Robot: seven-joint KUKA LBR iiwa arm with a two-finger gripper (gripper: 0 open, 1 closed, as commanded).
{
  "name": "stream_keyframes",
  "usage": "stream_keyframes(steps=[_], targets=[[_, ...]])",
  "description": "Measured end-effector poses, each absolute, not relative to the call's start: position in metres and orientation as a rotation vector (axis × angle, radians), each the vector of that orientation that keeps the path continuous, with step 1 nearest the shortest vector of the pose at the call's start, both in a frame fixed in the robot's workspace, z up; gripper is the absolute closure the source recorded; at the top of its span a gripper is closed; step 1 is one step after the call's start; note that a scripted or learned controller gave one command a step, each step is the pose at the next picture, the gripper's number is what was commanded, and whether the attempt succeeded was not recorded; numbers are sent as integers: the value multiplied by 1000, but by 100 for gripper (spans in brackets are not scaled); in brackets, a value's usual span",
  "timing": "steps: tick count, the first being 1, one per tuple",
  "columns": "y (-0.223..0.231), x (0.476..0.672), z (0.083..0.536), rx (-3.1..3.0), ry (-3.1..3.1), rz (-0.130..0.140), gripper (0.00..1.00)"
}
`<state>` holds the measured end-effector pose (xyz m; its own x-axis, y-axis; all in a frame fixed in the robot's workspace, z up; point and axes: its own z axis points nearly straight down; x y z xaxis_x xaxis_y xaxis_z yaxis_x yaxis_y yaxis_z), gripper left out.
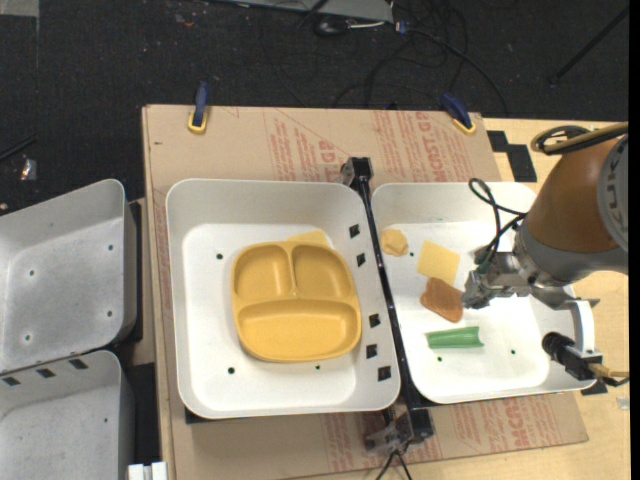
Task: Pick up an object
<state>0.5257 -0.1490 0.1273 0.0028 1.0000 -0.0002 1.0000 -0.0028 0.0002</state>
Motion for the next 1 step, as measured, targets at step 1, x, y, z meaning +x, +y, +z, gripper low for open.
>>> stream_keyframes(steps=[1], targets=[[-153, 525, 170, 2220, 2218, 3, 100]])
